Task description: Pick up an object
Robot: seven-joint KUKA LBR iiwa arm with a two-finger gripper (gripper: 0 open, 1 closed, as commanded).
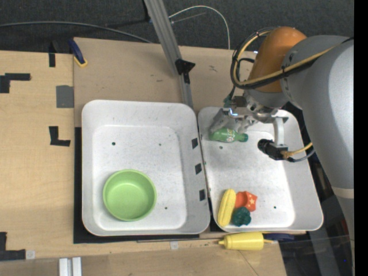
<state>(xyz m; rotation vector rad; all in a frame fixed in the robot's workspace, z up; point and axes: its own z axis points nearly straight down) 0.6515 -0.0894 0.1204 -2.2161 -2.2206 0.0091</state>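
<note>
Over the right bin (287, 206), the bent arm (310, 68) lowers its gripper (232, 125) onto a green bottle (227, 135).

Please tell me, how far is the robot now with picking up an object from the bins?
Done: the gripper has reached the far end of the right bin, at the green bottle. In hand: a grasp looks attempted, but a hold is unconfirmed. Left: lifting it. The yellow corn, red toy and green bowl lie untouched.
</note>
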